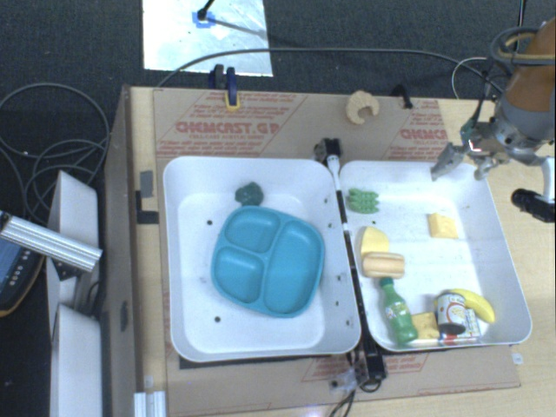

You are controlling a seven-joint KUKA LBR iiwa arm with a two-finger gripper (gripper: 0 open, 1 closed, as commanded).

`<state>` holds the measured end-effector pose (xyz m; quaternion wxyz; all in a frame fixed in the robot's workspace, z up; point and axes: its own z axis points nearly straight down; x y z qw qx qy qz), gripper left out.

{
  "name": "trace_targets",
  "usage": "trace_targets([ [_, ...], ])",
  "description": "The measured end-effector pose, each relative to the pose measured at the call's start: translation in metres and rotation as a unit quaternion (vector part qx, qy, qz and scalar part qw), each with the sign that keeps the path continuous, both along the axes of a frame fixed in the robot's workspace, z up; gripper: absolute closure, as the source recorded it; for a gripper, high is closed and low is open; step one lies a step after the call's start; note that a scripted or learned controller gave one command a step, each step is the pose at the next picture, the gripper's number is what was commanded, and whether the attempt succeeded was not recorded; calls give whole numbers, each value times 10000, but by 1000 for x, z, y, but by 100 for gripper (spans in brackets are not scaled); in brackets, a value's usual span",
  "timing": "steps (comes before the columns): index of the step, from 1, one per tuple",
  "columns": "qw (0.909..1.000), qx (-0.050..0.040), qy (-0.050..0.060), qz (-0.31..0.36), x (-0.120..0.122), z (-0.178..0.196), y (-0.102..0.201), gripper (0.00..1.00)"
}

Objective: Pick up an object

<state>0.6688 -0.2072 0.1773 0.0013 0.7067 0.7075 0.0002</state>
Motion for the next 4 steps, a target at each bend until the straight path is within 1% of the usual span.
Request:
trace_targets([
  [1,10000,-9,-24,20,1,12,0,100],
  [2,10000,4,-17,22,1,52,59,100],
  [3,10000,9,3,24,-19,35,109,100],
  [4,10000,9,-1,21,0,20,152,100],
])
